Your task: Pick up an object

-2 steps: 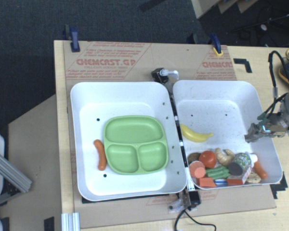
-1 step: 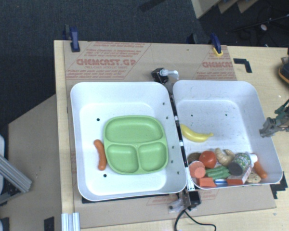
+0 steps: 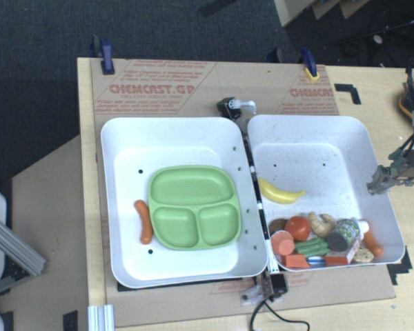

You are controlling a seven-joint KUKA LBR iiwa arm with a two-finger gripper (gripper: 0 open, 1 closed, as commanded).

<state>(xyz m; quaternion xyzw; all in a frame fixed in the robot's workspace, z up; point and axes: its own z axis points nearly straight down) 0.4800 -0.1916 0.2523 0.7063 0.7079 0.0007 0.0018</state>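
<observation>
Now | gripper (image 3: 385, 179) at right bin (image 3: 310, 126) edge | banana (image 3: 281, 193) apart

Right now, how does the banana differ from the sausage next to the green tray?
The banana is yellow; the sausage is orange-red. The banana lies in the right bin, apart from the pile of toy food; the sausage lies in the left bin, close beside the green tray. The banana runs roughly crosswise in the camera view; the sausage runs near to far. Both are slightly curved, lying flat, clear of the gripper.
</observation>
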